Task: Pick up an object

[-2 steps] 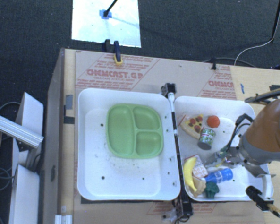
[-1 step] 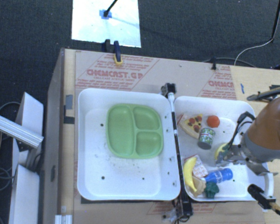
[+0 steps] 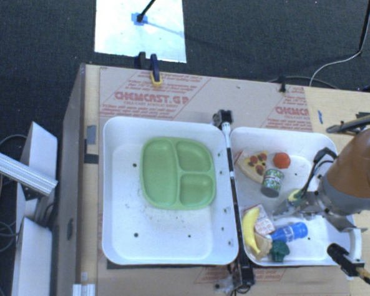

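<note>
The claw is seen low in the right bin, at the end of the arm reaching in from the right; whether it is open or closed cannot be told, and nothing is seen gripped. The nearest candidate, a blue bottle, is found just below the claw toward the bin's near edge, lying on its side with its long axis running left to right, slightly tilted. A small can stands just up and left of the claw, and a banana lies further left.

Dark carpet floor surrounds the brown bench; a white sheet lies beyond.
</note>
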You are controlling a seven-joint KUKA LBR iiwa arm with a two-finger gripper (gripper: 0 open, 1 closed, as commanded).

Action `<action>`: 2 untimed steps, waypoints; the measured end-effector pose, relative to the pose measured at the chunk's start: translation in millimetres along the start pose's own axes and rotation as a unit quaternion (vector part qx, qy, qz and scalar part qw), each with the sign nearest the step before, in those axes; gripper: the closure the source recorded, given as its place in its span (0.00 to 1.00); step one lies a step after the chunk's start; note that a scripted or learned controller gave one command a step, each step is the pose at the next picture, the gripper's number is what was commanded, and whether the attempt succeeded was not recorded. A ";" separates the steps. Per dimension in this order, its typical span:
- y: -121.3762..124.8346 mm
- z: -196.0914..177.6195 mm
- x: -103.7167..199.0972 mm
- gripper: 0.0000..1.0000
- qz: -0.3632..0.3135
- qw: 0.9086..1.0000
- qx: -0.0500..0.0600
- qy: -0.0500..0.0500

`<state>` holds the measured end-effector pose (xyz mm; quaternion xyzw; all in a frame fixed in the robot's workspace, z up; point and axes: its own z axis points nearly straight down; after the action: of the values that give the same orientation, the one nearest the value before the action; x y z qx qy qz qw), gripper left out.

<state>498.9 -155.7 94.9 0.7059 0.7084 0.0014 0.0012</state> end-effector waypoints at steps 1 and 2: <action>50.1 10.6 15.9 0.00 0.000 1.000 0.001 0.000; 94.7 10.7 44.8 0.00 0.000 1.000 0.001 0.000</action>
<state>593.5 -110.5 84.5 0.7055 0.7087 0.0010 0.0005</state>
